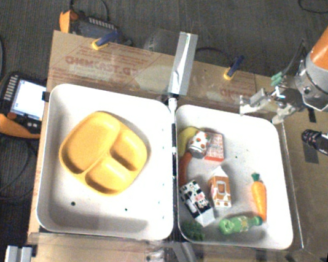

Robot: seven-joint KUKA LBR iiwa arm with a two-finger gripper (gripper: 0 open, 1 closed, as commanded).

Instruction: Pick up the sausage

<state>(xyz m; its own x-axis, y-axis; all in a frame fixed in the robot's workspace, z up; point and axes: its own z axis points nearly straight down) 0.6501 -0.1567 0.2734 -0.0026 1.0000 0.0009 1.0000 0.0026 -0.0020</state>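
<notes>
We see the gripper (261,103) hanging above the tabletop (131,69) just past the far rim of the right bin (283,197), near that bin's far right corner, with the arm's orange band up at the top right. Its fingers are small and pale against the cardboard, and we cannot tell whether they are spread or closed; nothing shows between them. The sausage (185,162), a reddish-brown piece, lies in the right bin close to the wall it shares with the left bin (46,201), partly tucked under a round white toy (198,143) and beside a yellow piece (187,136). Around it we note a pink carton (215,146), an orange-and-white carton (220,190), a black-and-white box (195,198), a carrot (259,196) and a green bottle (236,225). In the left bin rests a yellow divided plate (104,152).
</notes>
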